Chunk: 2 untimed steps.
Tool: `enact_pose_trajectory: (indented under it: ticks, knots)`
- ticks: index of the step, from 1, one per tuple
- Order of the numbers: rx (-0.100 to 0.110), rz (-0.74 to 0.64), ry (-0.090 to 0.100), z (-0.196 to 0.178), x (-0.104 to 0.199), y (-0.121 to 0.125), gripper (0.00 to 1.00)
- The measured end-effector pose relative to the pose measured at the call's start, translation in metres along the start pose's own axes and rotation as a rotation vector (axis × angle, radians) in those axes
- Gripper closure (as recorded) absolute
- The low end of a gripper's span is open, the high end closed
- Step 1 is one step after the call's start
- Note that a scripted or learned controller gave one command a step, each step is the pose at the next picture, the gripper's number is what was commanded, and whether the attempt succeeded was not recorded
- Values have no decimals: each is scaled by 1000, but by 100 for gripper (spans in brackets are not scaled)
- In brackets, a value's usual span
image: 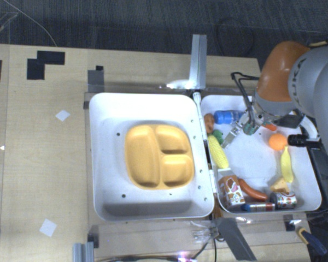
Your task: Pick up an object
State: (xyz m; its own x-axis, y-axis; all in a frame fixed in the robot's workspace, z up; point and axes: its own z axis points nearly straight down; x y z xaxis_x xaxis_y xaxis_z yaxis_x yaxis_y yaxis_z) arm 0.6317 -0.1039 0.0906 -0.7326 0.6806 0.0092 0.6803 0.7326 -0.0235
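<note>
Two shallow white bins are set side by side on a pale wooden bench point(38, 162), beyond whose far edge a dark carpeted floor point(126, 10) is seen. Black tape marks point(44, 63) are stuck near the bench's far left corner, and small pale squares of tape point(62, 115) are scattered over its left part. A metal post point(199, 61) is fixed upright at the far end of the seam between the bins.

The left bin point(106, 201) is occupied by a yellow compartment tray point(158, 155) lying at its middle. The right bin point(311, 198) is crowded: an ear of corn point(218, 151) is laid along its left wall, a blue bottle point(227, 116) is found at the far left, an orange ball point(277, 141) sits to the right of centre, and a banana point(286, 165) is placed just nearer than the ball. Along the near wall a hot dog point(250, 189), a printed can point(232, 192) and a second small can point(285, 201) are gathered.

The grey arm point(317, 86), with its orange band point(279, 70), is reached in from the right. The gripper point(238, 131) is held low over the far left part of the right bin, between the bottle and the corn. Whether it is open or closed cannot be told, and nothing can be made out in its grasp.
</note>
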Motion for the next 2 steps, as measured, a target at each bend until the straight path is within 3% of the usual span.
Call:
enact_pose_trajectory:
  ticks: [1,2]
  knots:
    - [-24,-237,-18,1,-9,28,0]
    - [-29,-131,-20,2,13,17,0]
